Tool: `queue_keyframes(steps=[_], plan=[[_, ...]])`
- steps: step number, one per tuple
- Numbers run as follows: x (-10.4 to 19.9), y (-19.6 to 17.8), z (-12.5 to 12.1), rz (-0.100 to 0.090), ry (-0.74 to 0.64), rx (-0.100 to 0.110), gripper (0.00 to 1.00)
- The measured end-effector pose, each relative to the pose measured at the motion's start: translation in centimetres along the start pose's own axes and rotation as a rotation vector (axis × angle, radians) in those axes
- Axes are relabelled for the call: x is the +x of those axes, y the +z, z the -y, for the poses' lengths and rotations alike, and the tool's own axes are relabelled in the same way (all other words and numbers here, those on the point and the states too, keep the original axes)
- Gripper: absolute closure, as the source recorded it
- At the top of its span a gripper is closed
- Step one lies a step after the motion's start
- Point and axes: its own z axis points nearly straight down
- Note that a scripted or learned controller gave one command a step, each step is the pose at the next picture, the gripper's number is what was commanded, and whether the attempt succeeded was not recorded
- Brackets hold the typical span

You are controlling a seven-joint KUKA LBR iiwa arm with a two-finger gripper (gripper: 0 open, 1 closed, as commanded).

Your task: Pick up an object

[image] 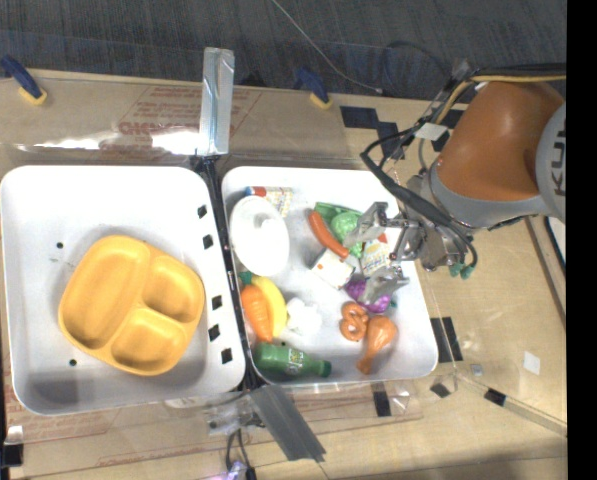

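Camera view: gripper (pixel 383 251) low over right bin (pixel 418 353), amid crowded toys near purple grapes (pixel 362 288) and white box (pixel 331 267). Cannot tell whether grasping anything. Likely risks: snagging two toys at once, or nudging grapes against pretzel (pixel 354 320) and missing.

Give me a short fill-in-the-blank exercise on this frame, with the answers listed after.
1. The yellow divided plate lies in the ____ bin.
2. The green bottle lies along the right bin's ____ edge.
3. The gripper hangs over the ____ bin.
4. The plate is split into ____ sections.

Missing words: left; near; right; three
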Motion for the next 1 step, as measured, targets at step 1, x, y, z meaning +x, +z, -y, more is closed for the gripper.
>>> queue_keyframes(steps=[1], plan=[[-1.45, 10.91, 1.54, 0.03, 0.248, 0.005, 0.0]])
